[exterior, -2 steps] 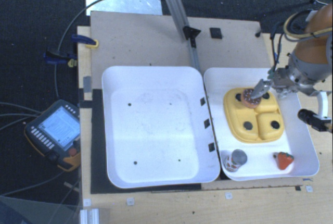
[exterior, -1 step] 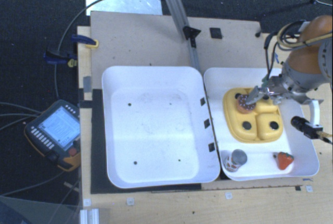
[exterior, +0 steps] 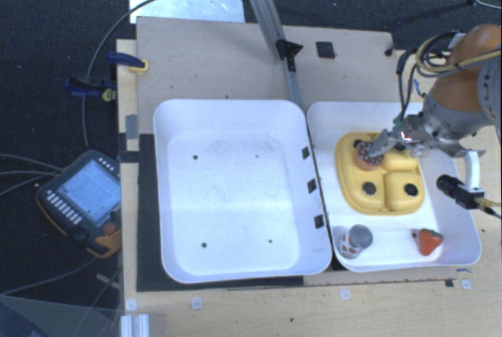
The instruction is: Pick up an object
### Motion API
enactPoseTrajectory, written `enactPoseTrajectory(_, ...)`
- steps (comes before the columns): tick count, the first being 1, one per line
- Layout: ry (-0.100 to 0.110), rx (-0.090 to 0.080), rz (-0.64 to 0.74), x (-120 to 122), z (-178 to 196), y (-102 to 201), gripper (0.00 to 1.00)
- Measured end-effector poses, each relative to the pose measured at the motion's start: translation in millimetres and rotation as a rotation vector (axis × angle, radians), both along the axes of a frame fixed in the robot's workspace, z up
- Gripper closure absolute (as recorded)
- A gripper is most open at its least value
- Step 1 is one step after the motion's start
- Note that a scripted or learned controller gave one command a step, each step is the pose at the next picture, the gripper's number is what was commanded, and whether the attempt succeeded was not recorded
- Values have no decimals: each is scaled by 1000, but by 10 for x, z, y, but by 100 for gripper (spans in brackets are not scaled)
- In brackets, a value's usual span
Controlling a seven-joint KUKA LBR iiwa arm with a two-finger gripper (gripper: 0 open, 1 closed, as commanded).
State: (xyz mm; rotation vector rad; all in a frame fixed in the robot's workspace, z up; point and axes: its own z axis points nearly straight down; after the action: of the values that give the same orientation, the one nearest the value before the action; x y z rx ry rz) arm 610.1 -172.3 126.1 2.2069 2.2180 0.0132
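- Since the task names no one object, the yellow moulded block is looking like the thing in hand: it is lying in the right bin, toward that bin's twelve o'clock side, with round sockets showing in its top.
- It is appearing stiff, smooth and fairly light (a hollow plastic toy, by my guess), so its broad rounded body is likely offering a slippery hold; a socket rim or a narrow edge is seeming the better place to pinch.
- The gripper is sitting over the block's ten o'clock socket, beside a small brownish piece; whether it is open or closed I cannot tell.
- A small cup is lying at the block's seven o'clock, an orange-red toy at its five o'clock.
- The left bin is sitting at the block's nine o'clock.
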Motion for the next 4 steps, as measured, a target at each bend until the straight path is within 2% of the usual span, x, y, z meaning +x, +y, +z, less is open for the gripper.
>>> enactPoseTrajectory(1, -5, 4, 2, 22, 127, 10, 100)
enactPoseTrajectory(2, 8, 1, 1, 62, 574, 46, 100)
enactPoseTrajectory(3, 10, 2, 1, 76, 842, 47, 100)
enactPoseTrajectory(4, 11, 5, 6, 144, 946, 649, 100)
